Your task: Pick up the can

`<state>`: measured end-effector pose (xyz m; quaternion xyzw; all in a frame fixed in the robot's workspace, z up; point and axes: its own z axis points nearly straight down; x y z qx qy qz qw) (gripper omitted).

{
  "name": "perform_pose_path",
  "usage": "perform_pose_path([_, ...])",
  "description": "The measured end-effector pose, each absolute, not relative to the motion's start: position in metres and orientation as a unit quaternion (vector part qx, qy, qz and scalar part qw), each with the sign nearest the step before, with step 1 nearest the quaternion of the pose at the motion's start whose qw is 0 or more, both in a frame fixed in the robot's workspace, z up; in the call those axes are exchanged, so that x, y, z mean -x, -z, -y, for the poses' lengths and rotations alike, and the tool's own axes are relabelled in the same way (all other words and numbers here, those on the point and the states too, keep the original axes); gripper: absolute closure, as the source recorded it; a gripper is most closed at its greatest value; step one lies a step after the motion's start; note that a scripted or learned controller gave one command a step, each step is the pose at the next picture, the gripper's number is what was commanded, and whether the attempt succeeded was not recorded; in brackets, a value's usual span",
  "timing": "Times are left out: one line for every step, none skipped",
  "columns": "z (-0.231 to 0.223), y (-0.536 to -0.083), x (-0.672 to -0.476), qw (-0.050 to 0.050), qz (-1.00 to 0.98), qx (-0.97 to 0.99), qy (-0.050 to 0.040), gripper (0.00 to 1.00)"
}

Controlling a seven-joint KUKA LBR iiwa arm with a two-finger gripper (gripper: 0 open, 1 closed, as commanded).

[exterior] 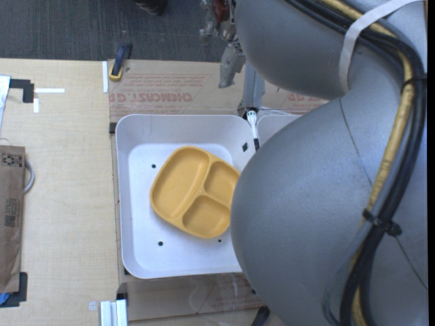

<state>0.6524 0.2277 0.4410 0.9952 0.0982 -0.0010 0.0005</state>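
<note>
1. Left edge: a brown paper bag (10, 216) lies flat on the light wooden bench top (68, 182). It carries a small black printed mark and some fine print near its upper end. Both are too small to read.

2. Upper left of centre: a small blue-and-yellow hand tool (121, 61) lies at the corner of a brown cardboard sheet (163, 87). The sheet bears red printed lettering, upside down in this view. The large line appears to read "CHEMCAST". The smaller line above it is not legible.

3. Centre: the shallow white left bin (126, 182) sits just below the cardboard sheet. A yellow plastic divided plate (194, 192) with three compartments lies flat inside it, towards the bin's right side. The plate's right edge passes under the arm.

4. Right of centre: one corner of the shallow white right bin (272, 124) shows, touching the left bin along their shared rims.

5. Right: the grey robot arm (326, 216) covers most of the right bin. A black cable and a tan hose (401, 134) run down the arm, held by a white strap (367, 22).

6. Task object: the position and appearance of the can cannot be told, because the arm hides the floor of the right bin.
</note>
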Motion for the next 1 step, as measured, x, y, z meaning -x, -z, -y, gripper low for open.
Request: perform_pose_path([-0.2254,-0.4495,-0.6533,0.001,-0.095,-0.995,0.0017,1.00])
